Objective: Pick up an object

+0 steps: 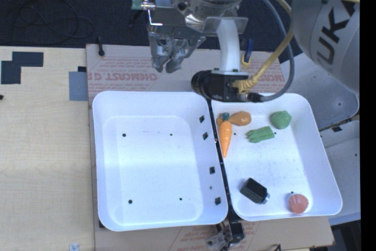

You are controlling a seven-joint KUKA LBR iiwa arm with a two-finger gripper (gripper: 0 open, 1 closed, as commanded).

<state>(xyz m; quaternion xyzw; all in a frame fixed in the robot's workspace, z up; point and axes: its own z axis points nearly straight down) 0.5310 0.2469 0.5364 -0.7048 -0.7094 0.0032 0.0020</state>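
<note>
My gripper [167, 63] hangs high over the cardboard just behind the left bin's far rim, its fingers drawn together with nothing between them. The objects lie in the right bin [322, 144]. An orange carrot [225, 137] rests along the divider. A tan-orange piece [240, 119] touches the carrot's top end. To the right are a green flat piece [260, 134] and a green rounded lump [281, 119]. Near the front sit a black block [254, 190] and a pink-red ball [298, 203].
The left bin [100, 144] stands beside the right one, sharing a black-clipped divider [212, 150]. A black mount with a yellow cable [226, 84] sits behind the right bin. The grey arm [329, 14] fills the upper right. Wooden bench top [41, 156] extends left.
</note>
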